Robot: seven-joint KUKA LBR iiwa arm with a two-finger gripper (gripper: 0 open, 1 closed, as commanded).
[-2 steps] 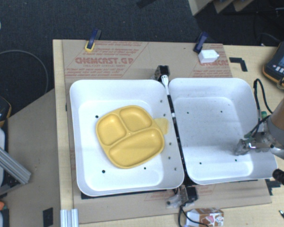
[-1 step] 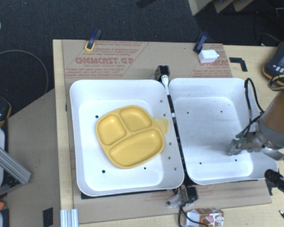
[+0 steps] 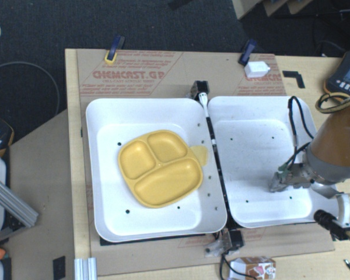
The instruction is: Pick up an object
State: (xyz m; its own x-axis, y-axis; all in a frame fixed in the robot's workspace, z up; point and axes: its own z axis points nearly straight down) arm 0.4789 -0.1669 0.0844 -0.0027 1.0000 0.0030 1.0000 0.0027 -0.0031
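Jaws [image 3: 278, 182] low over the right bin [image 3: 245, 118], open or closed impossible to tell, yellow divided plate [image 3: 160, 168] lying flat well off to their left in the left bin [image 3: 105, 156] — looks light, stiff, slick plastic, best pinched at its raised rim.

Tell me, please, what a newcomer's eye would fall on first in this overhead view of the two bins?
The yellow plastic divided plate with three compartments draws the eye first, lying flat in the left shallow white bin. Next comes the grey arm with its orange band, reaching in from the right, its two-finger gripper low over the floor of the right shallow white bin.
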